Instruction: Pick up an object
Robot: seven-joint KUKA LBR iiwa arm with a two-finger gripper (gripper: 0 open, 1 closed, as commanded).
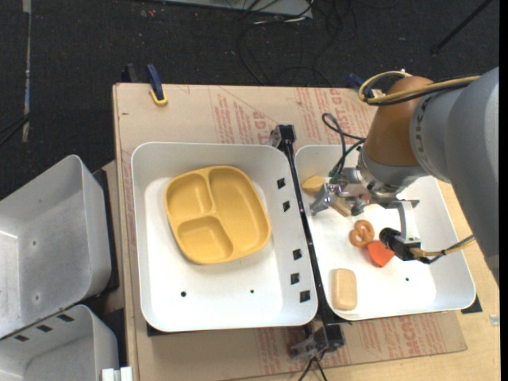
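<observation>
My gripper [337, 198] hangs low over the upper left part of the right bin [444, 288]. A small yellow-tan piece [313, 183] lies just to its left, by the bin's wall. A tan bit [343, 208] shows right under the gripper; whether it is held cannot be told. A pretzel [362, 232] lies a little below and right of the gripper, with an orange-red piece [379, 255] beside it. A beige bread-like block [344, 288] rests near the bin's front.
The left bin [159, 292] holds a yellow divided plate [217, 213]. A black divider [300, 213] runs between the bins. The arm's orange band [397, 129] and grey link cover the right bin's far right corner. White tubs [48, 236] stand off the bench at left.
</observation>
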